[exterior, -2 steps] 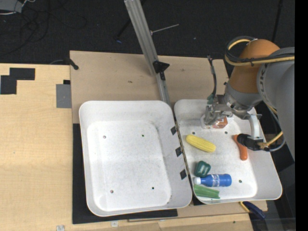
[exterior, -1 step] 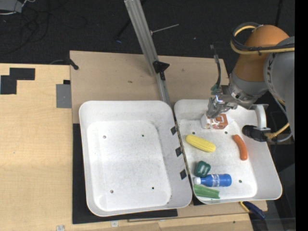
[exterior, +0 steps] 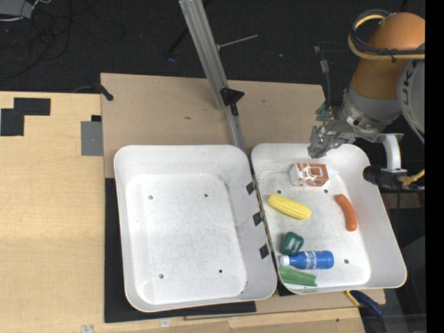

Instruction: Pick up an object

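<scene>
Arm above the far edge of the right bin; nothing seen between the fingers.

I see the gripper [exterior: 320, 144] over the right bin [exterior: 388, 255], just beyond a red-and-white packet [exterior: 310, 174]; whether it is released or clenched I cannot tell. Nearer lie a yellow corn cob [exterior: 289, 207], orange sausage [exterior: 347, 212], green pepper [exterior: 292, 242], blue bottle [exterior: 309, 259] and green pod [exterior: 298, 277].

This is a robotics lab: a grey-and-orange arm [exterior: 378, 68] ends in a gripper [exterior: 320, 143] over two white bins [exterior: 187, 161] on a plywood bench [exterior: 159, 103]. An aluminium rail [exterior: 208, 61] rises behind and left of the gripper, and loose cables [exterior: 28, 2] lie on dark floor far left
</scene>
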`<action>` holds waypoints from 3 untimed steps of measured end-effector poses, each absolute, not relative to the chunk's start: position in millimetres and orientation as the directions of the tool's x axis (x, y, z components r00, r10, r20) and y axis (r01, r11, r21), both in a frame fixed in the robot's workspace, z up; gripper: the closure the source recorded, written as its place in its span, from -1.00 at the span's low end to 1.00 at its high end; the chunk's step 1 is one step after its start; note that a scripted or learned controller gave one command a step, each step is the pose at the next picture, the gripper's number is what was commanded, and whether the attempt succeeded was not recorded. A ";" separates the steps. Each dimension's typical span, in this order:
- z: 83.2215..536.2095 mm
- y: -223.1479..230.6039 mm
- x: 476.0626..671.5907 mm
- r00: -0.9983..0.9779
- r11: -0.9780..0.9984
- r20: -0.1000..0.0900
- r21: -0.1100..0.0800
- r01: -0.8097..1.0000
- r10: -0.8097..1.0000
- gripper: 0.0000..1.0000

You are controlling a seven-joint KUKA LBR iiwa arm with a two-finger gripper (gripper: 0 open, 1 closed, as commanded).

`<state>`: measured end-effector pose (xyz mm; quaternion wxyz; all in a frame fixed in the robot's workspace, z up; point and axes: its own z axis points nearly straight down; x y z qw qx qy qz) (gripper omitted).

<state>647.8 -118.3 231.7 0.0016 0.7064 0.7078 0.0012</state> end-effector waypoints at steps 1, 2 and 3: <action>285.2 -119.5 648.7 -0.002 0.002 -0.001 0.005 1.000 1.000 1.00; 270.8 -66.7 641.6 -0.003 0.003 0.002 -0.004 1.000 1.000 1.00; 260.4 -27.9 624.1 -0.003 0.003 0.002 -0.005 1.000 1.000 1.00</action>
